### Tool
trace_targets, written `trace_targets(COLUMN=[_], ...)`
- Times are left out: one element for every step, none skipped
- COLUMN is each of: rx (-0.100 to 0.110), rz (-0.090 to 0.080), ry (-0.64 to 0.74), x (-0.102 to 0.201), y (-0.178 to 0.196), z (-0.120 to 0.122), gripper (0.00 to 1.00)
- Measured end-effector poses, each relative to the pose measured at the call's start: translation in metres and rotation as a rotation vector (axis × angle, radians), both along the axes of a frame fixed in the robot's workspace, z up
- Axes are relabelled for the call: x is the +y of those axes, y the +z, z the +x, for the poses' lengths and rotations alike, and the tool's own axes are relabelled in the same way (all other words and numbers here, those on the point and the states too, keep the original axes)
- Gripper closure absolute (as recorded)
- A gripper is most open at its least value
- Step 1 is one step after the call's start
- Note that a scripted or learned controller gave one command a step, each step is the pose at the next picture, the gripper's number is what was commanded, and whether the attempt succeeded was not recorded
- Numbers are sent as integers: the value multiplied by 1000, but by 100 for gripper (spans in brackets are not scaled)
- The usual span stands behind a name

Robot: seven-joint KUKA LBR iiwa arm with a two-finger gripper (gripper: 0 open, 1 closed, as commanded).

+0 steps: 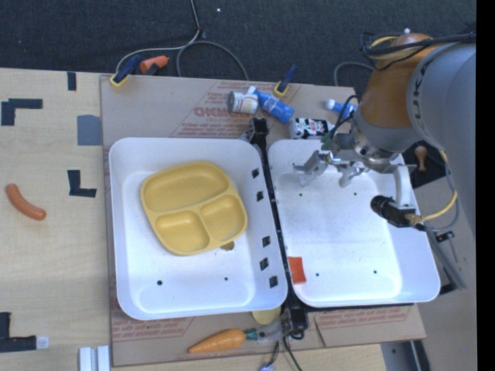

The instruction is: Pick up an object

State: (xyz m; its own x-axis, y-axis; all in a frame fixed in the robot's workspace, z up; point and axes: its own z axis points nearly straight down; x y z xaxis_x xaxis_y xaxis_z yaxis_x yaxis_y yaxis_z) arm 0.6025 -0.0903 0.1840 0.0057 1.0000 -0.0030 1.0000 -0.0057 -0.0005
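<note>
A yellow divided plate lies in the left bin, with a small brown bit peeking out at its lower right edge. A small orange-red block rests at the front left of the right bin. My gripper hangs over the far part of the right bin, well behind the block. Its grey fingers are spread open and nothing is between them.
Outside the bins lie a carrot at the front edge, a sausage on the far-left table, and a white bottle and blue bottle behind the bins. Black clips run along the divider.
</note>
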Motion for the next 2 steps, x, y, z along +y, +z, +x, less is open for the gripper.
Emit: trace_targets(rx=[-5, 3], rz=[3, 1], ry=[11, -2], x=[36, -39], y=[0, 34], z=[69, -26], gripper=[0, 0])
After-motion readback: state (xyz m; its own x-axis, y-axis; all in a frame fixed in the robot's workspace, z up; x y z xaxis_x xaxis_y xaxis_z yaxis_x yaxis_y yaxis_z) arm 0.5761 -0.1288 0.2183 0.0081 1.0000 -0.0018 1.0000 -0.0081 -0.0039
